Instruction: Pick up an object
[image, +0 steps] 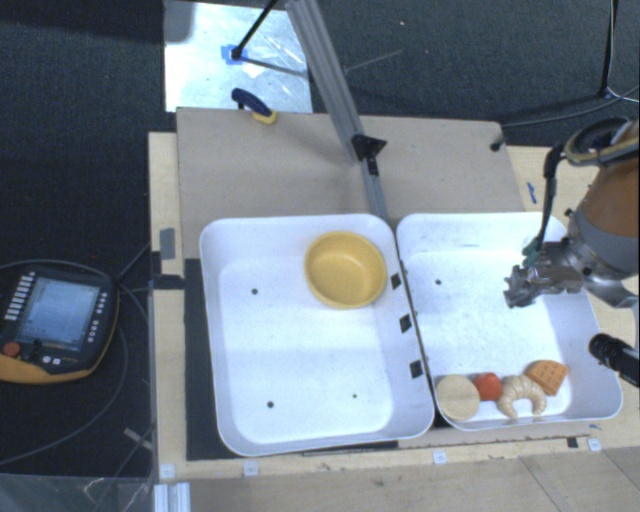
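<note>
My gripper (520, 289) hangs over the right side of the right bin (470, 230), well above and behind the food items. Along that bin's front edge lie a round beige disc (459, 397), a small red piece (487, 386), a pale croissant (523, 396) and an orange waffle-like piece (547, 375). Nothing shows between the fingers. A yellow bowl (345, 269) sits at the back right of the left bin (240, 330).
The grey arm with its orange band (610, 200) enters from the right above the right bin. A slanted metal pole (340, 90) crosses the board behind the bins. A teach pendant (50, 320) lies on the floor at left.
</note>
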